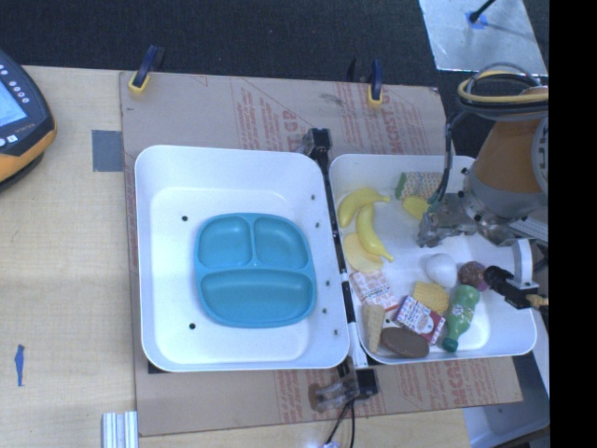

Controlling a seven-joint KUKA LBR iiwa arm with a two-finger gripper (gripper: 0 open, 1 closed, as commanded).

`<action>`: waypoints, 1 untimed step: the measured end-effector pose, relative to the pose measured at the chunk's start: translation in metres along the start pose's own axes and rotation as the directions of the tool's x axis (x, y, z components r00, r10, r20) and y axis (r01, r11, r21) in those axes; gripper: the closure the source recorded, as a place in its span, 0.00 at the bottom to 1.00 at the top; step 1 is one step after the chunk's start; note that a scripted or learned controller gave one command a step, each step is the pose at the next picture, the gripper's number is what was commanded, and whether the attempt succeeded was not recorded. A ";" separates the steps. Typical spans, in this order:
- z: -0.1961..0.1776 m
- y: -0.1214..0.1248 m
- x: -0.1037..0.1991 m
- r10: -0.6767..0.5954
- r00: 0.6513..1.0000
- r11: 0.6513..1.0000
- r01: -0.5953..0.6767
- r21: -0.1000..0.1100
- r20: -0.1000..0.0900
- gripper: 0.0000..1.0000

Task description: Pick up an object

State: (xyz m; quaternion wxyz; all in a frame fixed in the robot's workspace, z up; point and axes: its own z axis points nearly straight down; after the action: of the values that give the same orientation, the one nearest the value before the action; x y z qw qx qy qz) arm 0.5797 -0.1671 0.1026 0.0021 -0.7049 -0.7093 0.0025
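Observation:
The right white bin (522,340) holds several small items. Two yellow bananas (365,224) lie at its left side. A white egg (440,270) sits in the middle, with a dark reddish piece (473,273) beside it. Toward the front are a green bottle (460,315), a yellow block (430,295), a red-and-white packet (418,317) and a brown piece (404,343). My gripper (436,224) hangs low over the bin's middle, just above the egg and right of the bananas. A small yellow item (414,206) lies by its far side.
The left bin (159,278) carries a blue divided plate (255,271). A speckled packet (421,185) lies at the right bin's back. Blue clamps (375,82) hold the cardboard sheet. A yellow-and-black device (19,110) sits at the far left.

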 end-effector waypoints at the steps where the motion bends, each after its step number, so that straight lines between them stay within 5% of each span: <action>1: 0.001 0.000 0.000 -0.001 1.000 1.000 0.001 0.001 0.000 0.00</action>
State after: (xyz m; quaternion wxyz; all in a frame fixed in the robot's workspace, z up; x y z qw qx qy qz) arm 0.5795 -0.1669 0.1020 0.0023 -0.7046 -0.7096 0.0029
